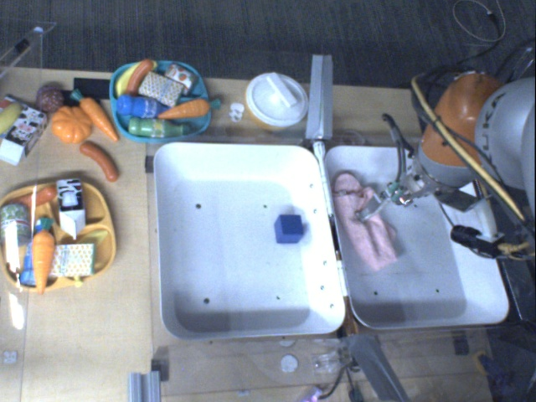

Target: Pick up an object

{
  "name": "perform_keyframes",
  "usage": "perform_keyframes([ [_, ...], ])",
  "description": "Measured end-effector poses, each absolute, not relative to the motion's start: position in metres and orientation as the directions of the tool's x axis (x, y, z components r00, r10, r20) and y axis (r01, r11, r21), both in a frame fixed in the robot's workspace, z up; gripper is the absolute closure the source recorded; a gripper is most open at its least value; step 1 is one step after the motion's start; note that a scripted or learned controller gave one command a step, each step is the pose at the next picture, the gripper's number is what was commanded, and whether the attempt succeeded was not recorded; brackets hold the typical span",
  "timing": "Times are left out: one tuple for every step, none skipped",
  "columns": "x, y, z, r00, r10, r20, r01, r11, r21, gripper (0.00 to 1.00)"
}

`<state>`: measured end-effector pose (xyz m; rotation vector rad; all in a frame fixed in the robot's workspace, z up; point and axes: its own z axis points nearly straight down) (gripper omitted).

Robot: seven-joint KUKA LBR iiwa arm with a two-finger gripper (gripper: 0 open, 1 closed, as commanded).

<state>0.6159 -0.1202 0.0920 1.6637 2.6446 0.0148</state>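
Your gripper [378, 203] sits low in the right bin [469, 308], right at the pink cloth [368, 233] lying along that bin's left side. You cannot tell whether the fingers are apart or closed on the cloth. A blue cube [289, 228] rests near the middle of the left bin [209, 300].

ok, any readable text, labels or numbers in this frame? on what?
"KU": partial white lettering on the arm, rest cut off.
Printed cartons in the blue bowl and yellow tray: too small and blurred to read.
Box at the left edge: print unreadable.
Blue cube, pink cloth: no text.
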Motion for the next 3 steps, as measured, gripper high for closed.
perform_keyframes([
  [0.619, -0.155, 0.108, -0.441, 0.898, 0.000, 0.898, 0.441, 0.001, 0.00],
  [0.603, -0.106, 0.091, -0.493, 0.870, -0.010, 0.870, 0.494, 0.013, 0.00],
  [0.604, -0.103, 0.100, -0.493, 0.870, -0.005, 0.870, 0.493, 0.015, 1.00],
])
